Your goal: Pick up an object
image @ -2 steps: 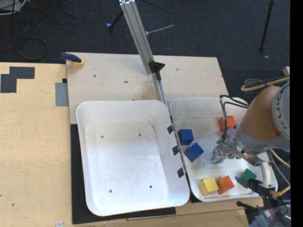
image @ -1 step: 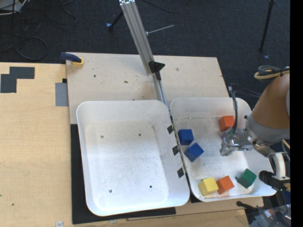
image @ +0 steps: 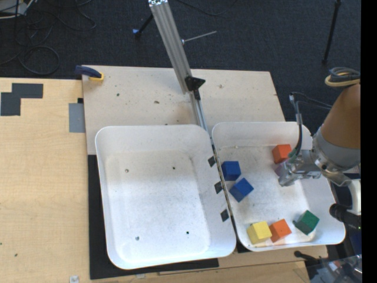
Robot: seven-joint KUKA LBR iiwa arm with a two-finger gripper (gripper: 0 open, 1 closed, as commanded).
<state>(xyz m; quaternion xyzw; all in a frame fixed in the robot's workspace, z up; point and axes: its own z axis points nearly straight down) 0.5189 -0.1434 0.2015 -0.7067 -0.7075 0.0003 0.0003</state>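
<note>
The grey metal two-finger gripper (image: 287, 175) hangs low in the right shallow white plastic bin (image: 330, 237) — whether it is wide or narrow cannot be told. The small orange cube (image: 281, 152) lies just beside it, toward the bin's far wall — whether they touch is unclear

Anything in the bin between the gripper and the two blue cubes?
No. In the camera view, only bare white bin floor lies between the gripper and the blue cubes.
</note>
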